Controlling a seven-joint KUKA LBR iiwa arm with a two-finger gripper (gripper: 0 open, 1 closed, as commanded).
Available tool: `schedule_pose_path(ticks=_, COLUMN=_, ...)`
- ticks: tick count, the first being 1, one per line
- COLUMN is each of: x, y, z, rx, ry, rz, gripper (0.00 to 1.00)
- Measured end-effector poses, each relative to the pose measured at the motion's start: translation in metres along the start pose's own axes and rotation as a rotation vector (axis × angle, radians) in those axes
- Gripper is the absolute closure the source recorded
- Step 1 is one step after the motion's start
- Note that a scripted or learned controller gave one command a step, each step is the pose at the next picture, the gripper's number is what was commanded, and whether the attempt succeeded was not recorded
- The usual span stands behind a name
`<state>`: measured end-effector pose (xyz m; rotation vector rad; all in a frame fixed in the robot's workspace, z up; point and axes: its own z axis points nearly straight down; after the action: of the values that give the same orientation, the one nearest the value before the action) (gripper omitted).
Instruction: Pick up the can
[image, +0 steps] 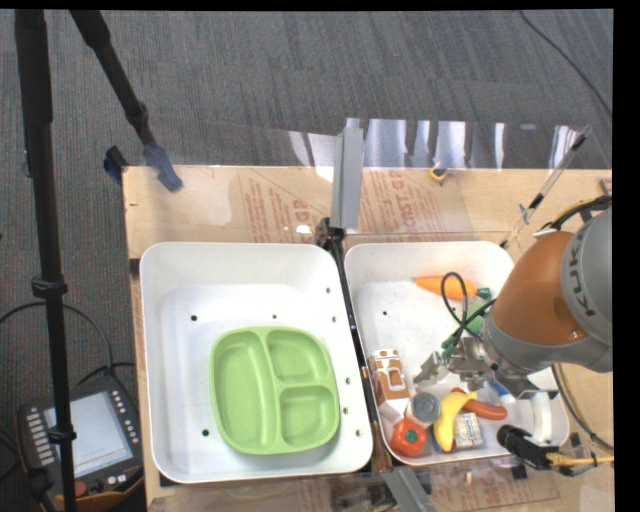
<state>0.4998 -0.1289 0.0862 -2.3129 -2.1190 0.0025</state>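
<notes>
Hovering low in the right white plastic bin (400, 262), the metal two-finger gripper (447, 366) sits at two o'clock from the small grey round can (426, 407); its grasp cannot be told.

Robot lab: camera stand (40, 250), bins (160, 300).

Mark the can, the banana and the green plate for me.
can (426, 407), camera view, on its grey top.
banana (449, 417), camera view, mid-curve.
green plate (229, 385), camera view, bare floor of its big compartment.
</notes>
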Motion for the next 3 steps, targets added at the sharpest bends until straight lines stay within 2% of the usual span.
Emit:
schedule_pose_path(ticks=1, x=-0.014, y=0.049, z=-0.023, rx=0.000, ry=-0.001, rz=0.401, gripper=0.00)
schedule_pose_path(ticks=2, x=-0.012, y=0.049, z=-0.031, rx=0.005, ry=-0.001, rz=0.396, gripper=1.00)
schedule_pose_path(ticks=3, x=0.060, y=0.060, z=-0.166, rx=-0.001, ry=-0.002, rz=0.400, gripper=1.00)
